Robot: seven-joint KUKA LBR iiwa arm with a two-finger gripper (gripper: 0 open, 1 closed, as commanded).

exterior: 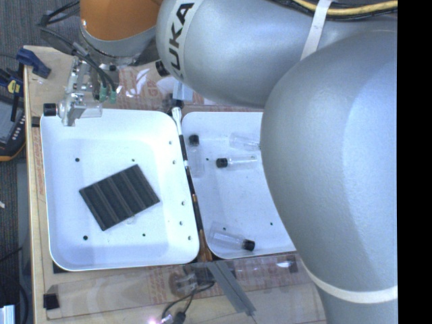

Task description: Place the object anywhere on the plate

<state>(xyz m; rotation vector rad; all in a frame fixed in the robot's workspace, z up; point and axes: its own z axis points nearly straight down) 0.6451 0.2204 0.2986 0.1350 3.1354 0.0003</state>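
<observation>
I see the gripper [74, 106] hanging over the far corner of the left bin [61, 248], on its rim; it is small and cluttered with cabling, so I cannot tell its state, and I see nothing carried in it. The plate [119, 196], a dark ribbed slab, lies tilted on the bin floor nearer the camera than the gripper and a little to the arm's side of it. The objects look to be clear vials with black caps in the right bin [233, 248]: one vial [233, 161] well across from the gripper, another vial [233, 239] far off by the near rim.

My reading is that the pick is not yet done. The next move calls for crossing the divider and descending on a vial. The arm [324, 147] covers much of the right bin. The table [121, 292] is worn wood, with dark carpet beyond.
</observation>
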